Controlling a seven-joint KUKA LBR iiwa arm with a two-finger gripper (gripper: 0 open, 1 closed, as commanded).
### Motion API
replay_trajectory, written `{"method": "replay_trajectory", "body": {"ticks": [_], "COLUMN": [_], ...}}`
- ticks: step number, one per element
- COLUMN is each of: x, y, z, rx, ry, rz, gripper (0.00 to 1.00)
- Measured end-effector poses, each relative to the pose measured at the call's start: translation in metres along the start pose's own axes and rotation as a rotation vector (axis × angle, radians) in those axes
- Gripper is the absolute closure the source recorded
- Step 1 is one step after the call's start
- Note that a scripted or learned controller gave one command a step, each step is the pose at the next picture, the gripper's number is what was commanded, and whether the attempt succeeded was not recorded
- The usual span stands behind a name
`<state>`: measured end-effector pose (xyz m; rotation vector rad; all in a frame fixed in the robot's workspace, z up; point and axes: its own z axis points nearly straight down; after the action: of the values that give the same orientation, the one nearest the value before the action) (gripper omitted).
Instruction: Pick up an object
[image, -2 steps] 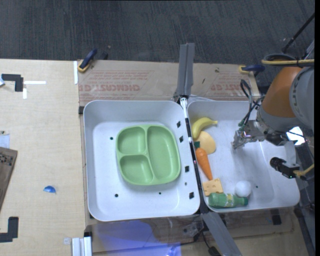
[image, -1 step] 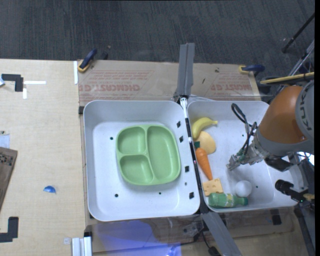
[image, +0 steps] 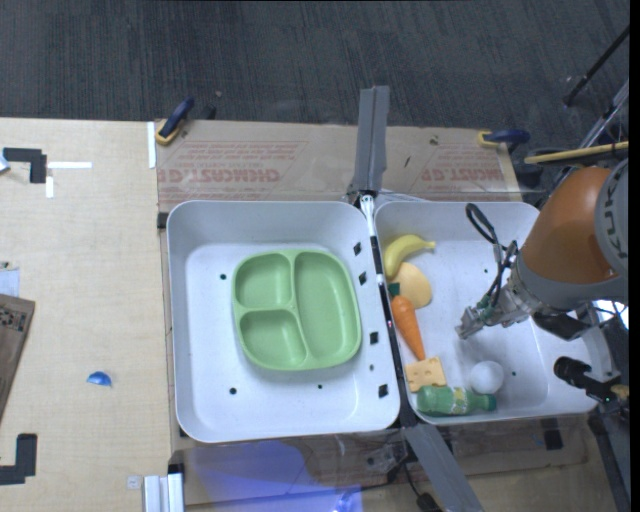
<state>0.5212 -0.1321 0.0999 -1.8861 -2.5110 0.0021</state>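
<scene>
- A green bottle-like object (image: 455, 401) is found lying on its side at the lower edge of the right bin (image: 520, 215), nearest the bottom of the frame.
- A white ball (image: 487, 377) is seen just above it, slightly to the right, apart from the gripper.
- A yellow cheese-like wedge (image: 426, 373) is noted just left of the ball, close above the green object's left end.
- An orange carrot (image: 407, 327) is laid lengthwise along the right bin's left wall, its lower tip near the wedge.
- A pale yellow rounded fruit (image: 415, 287) is placed at the carrot's upper end; contact between them cannot be settled.
- A yellow banana (image: 405, 249) is curved above that fruit, in the upper left part of the right bin.
- The gripper (image: 488, 317) is positioned low over the middle of the right bin, right of the carrot and above the ball; nothing is seen between its fingers, and whether the jaws are apart or together cannot be told.
- The arm's orange band (image: 570, 230) is seen at the right of the frame, above the gripper.
- A green three-compartment plate (image: 297, 308) is set in the middle of the left bin (image: 200, 300).
</scene>
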Motion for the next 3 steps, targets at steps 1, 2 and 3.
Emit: {"method": "replay_trajectory", "body": {"ticks": [1,2,3], "x": [0.030,0.013,0.083], "y": [0.006,0.062,0.103], "z": [0.009,0.008,-0.092], "rx": [0.000,-0.003,-0.001], "ry": [0.000,-0.002,-0.002], "rz": [-0.104,-0.203,-0.065], "gripper": [1.00,1.00,1.00]}}
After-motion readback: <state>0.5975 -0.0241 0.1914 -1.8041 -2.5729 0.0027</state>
